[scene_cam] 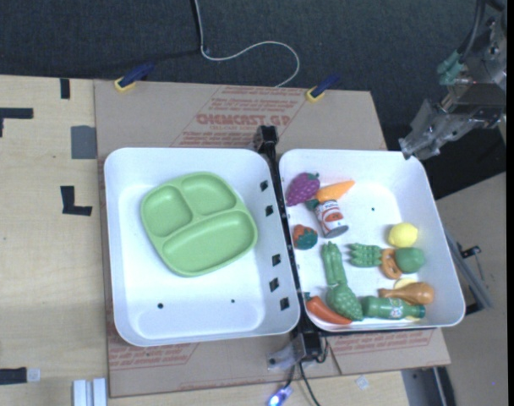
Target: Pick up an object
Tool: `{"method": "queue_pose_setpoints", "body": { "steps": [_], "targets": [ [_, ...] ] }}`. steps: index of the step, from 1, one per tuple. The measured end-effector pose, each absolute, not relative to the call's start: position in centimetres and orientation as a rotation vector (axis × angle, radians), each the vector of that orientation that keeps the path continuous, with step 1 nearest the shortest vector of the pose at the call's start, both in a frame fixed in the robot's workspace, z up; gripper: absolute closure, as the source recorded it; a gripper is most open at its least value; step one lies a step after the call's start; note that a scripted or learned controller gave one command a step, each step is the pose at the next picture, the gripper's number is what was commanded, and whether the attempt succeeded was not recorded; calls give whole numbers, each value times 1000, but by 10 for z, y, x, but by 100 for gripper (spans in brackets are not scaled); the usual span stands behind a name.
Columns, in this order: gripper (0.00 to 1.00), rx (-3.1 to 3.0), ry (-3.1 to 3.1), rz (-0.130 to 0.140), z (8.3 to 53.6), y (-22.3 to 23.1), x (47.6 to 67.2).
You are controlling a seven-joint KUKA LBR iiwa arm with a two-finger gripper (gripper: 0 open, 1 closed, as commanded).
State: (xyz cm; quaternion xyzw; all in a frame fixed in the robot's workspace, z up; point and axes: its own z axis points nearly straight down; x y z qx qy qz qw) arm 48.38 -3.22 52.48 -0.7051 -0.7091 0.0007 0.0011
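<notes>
The right bin [433, 218] holds several toy foods: purple grapes [302, 189], a small carrot [336, 189], a red and white can [330, 216], a yellow lemon [402, 234], a green lime [410, 259], a brown drumstick [412, 293] and a green bottle [392, 309]. More green vegetables [332, 265] lie in the middle. My gripper [418, 142] hangs raised beyond the bin's far right corner, apart from all of them. I see nothing in it.
A green divided plate [199, 222] lies in the left bin [122, 252]. A black hinge strip [278, 235] runs between the bins. A white cable [240, 53] loops behind the bench. Blue and yellow clamps [134, 76] pin the cardboard.
</notes>
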Motion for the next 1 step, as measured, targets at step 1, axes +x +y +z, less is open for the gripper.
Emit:
{"method": "queue_pose_setpoints", "body": {
  "steps": [1],
  "targets": [
    [100,-2207,-2233,-1,535,58,484]
  ]
}}
